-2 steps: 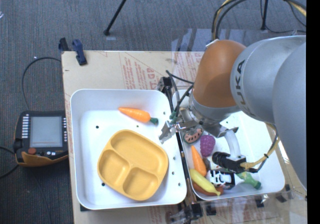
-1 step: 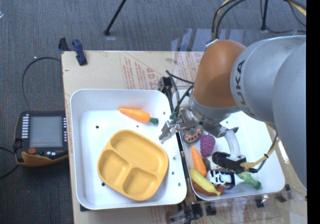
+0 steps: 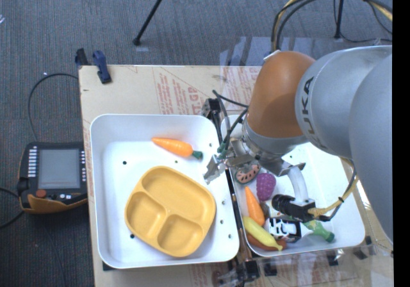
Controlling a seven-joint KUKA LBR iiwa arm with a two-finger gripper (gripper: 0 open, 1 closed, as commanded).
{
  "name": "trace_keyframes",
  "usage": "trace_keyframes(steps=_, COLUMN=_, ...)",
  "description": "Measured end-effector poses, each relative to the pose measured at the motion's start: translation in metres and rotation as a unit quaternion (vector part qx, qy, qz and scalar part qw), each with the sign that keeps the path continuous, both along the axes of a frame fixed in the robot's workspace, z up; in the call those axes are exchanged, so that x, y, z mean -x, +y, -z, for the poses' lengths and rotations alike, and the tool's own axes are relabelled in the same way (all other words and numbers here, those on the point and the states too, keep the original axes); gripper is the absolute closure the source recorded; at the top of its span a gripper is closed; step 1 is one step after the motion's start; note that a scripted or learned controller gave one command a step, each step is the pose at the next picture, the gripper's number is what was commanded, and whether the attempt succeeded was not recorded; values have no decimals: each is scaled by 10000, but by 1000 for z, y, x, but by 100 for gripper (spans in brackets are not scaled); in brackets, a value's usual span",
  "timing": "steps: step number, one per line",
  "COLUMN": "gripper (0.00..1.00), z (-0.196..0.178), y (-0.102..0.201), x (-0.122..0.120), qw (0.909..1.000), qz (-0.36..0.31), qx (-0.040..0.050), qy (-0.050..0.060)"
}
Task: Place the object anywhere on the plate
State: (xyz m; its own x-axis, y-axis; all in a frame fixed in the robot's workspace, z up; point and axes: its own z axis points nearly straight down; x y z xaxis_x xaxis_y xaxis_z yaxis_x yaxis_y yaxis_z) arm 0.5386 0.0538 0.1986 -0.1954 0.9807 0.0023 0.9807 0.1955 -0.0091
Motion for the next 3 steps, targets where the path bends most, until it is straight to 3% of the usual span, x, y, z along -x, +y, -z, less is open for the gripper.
trace_keyframes(steps=3, gripper=0, z=0, y=0, x=0, qw=10000, qz=0, qx=0, qy=0)
